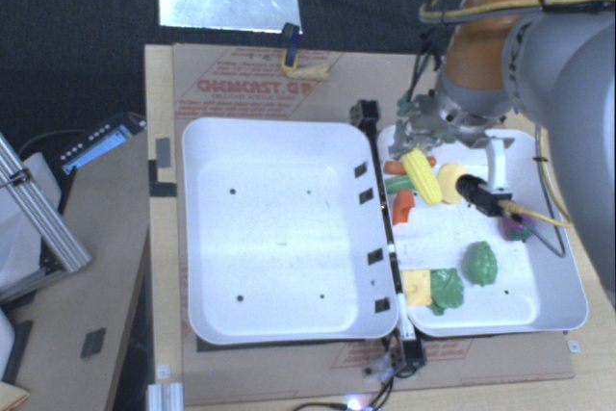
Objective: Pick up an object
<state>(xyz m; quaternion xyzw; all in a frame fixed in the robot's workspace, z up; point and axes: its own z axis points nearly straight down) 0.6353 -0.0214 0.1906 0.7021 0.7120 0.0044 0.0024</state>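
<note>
My gripper (414, 138) hangs over the back left corner of the right bin (539, 303). Directly beneath it a yellow corn cob (422, 176) lies tilted, its upper end touching or just under the gripper. Beside the cob sit an orange carrot (395, 166), a red piece (402, 206) and a yellow round item (450, 178). Further forward lie a green lumpy vegetable (481, 263), a green leafy piece (446, 290) and a yellow block (416, 284). A purple item (517, 227) rests towards the right wall.
The left bin (207, 207) stands alongside, split from the right one by a ridge with black clips (377, 207). A white upright piece (496, 165) and a black part (476, 192) hang near the cob. The bulky grey arm (568, 63) covers the right bin's back right.
</note>
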